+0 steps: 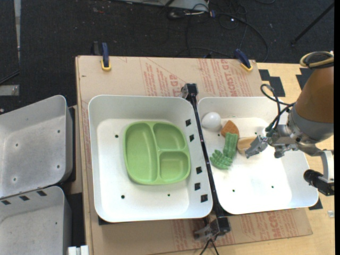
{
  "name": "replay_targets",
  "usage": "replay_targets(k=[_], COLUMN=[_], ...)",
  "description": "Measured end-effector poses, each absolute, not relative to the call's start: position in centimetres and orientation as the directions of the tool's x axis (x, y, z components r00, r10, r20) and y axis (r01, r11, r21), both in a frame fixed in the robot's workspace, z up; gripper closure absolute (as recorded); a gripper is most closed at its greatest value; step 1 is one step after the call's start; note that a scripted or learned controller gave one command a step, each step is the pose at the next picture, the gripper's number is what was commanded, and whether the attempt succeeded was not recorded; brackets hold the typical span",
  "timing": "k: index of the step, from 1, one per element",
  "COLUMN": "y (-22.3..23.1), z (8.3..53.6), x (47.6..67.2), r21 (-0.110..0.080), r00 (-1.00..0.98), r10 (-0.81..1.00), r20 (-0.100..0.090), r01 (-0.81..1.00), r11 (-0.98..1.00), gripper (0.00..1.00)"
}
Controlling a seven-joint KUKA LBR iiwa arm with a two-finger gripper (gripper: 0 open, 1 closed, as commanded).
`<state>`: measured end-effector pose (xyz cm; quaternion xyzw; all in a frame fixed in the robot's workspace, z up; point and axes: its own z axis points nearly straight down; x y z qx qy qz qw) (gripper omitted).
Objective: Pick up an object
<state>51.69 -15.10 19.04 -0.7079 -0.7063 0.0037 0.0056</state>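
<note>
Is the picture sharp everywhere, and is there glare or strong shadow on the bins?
Camera view: the green tray and both white bins are sharp and evenly lit, with soft shadows and no hard glare; the gripper looks slightly blurred; the floor beyond the bench is dark.

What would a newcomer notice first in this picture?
First, the green tray, lying in the middle of the left bin. Next, a cluster in the right bin near the divider: a white ball, a green toy and an orange piece. The hand hovers just right of them.
</note>
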Motion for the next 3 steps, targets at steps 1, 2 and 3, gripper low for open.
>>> replay_targets(k=[1, 2, 3], y=[-15.1, -15.3, -15.2], z=[19.6, 15.0, 9.7], x=[52.0, 52.7, 52.7], r21=[-0.001, -0.003, -0.004], r00=[-0.001, 0.001, 0.001], r10=[1.0, 1.0, 1.0], r20=[0.0, 0.0, 0.001], r01=[1.0, 1.0, 1.0], r11=[0.001, -0.001, -0.001], gripper=[0.0, 0.0, 0.0])
